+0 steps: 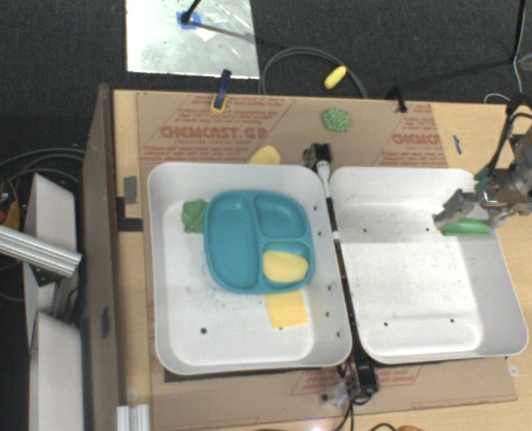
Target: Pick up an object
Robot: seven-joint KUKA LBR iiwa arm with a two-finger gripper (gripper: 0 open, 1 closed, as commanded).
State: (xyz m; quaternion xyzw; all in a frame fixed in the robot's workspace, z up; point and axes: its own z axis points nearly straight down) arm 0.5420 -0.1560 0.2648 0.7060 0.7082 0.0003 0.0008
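- Camera view: my claw [458, 212] sits low over the right bin [427, 330], near its far right corner, with a green object [467, 227] lying just beneath or against it on the bin floor.
- Whether that green piece is between my fingers or merely beside them, I cannot tell; nor can I tell how wide the claw stands.
- I judge the green thing light, long and smooth, perhaps slippery plastic; taking it across its narrow middle looks safest.
- My arm reaches in from the right, wrist bent down toward the bin.
- Left bin [171, 241] holds a blue tray [239, 241], a yellow lump [284, 265], a yellow slab [288, 311] and a green leaf [195, 215].
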